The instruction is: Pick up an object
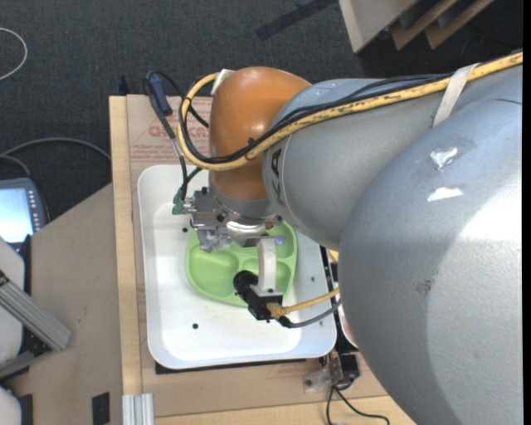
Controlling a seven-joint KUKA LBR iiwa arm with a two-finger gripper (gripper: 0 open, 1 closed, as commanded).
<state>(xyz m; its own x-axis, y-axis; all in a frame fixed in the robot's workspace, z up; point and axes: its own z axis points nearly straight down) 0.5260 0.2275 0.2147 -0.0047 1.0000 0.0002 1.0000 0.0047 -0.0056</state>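
Even, bright overhead light; small glare spots on the grey arm, which looms slightly soft.

From my feed I see a dark grey carpeted floor spreading across the top and left, with thin pale cables looping over it. A light wooden bench top runs down the middle-left. At the upper right sits a stack of beige cardboard-like boards. At the left edge I make out a glowing blue-white screen and a grey metal rail lying aslant.
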